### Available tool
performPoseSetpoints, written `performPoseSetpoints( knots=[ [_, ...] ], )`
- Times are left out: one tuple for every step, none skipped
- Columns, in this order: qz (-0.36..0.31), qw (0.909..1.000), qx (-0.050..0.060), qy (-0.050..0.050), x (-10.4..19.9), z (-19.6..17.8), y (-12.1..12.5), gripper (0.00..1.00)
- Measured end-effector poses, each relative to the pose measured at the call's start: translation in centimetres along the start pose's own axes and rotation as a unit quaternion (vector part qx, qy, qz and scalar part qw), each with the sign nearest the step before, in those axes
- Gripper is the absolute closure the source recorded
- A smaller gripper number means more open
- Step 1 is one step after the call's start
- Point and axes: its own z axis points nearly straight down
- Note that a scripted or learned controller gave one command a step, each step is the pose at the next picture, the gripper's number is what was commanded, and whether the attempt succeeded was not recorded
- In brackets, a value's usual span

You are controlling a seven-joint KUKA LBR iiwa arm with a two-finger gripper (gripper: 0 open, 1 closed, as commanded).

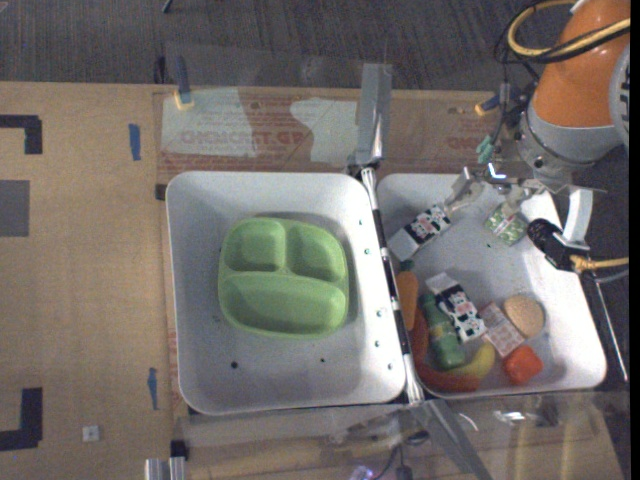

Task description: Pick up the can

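Your hand (pixel 490 183) hangs over the right bin's (pixel 585 363) far edge; its grip state cannot be told. The can (pixel 503 335) lies well apart, among clutter toward the near side.

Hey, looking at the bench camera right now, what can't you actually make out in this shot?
- Gripper: small and blurred against the right bin; finger state unreadable.
- Can: the pile at the right bin's front is overlapping and blurred, so I cannot say which item is it.
- Arm: cut off by the camera view's right edge.
- Labels on the cartons: too small to read.
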Motion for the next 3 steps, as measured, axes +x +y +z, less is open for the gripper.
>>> performPoseSetpoints(
  knots=[
    [0.085, 0.9964, -0.002, -0.001, 0.6, -2.7, 0.2, 0.00],
    [0.137, 0.9906, 0.000, 0.000, -6.4, 8.0, -1.3, 0.00],
    [0.190, 0.9817, 0.000, 0.001, -9.7, 13.6, 1.0, 0.00]
  ],
)
